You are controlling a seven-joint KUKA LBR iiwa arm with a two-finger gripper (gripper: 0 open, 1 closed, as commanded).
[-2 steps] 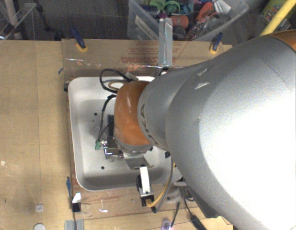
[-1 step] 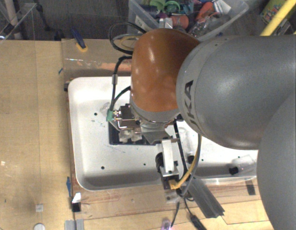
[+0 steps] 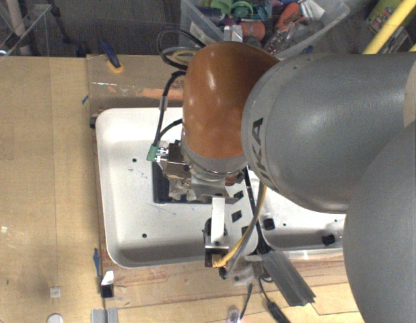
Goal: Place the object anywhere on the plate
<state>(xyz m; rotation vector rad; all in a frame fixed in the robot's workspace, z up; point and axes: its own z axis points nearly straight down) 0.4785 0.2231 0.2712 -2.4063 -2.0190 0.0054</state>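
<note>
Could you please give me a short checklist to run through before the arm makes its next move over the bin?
1. Shallow white bin seated on the bench: ok.
2. Grey arm with orange band positioned over that bin: ok.
3. Gripper low above the bin floor: ok.
4. Object held: cannot tell, the arm hides it.
5. Plate location: cannot tell.
6. Loose yellow and black cables clear of the bin rim: not ok, they hang across it.

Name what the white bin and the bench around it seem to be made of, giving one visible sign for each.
White bin: probably moulded plastic, glossy; its rounded corners and rim catch soft highlights.
Bench: seemingly pale wood or plywood, matt; faint grain and straight panel seams show.
</note>
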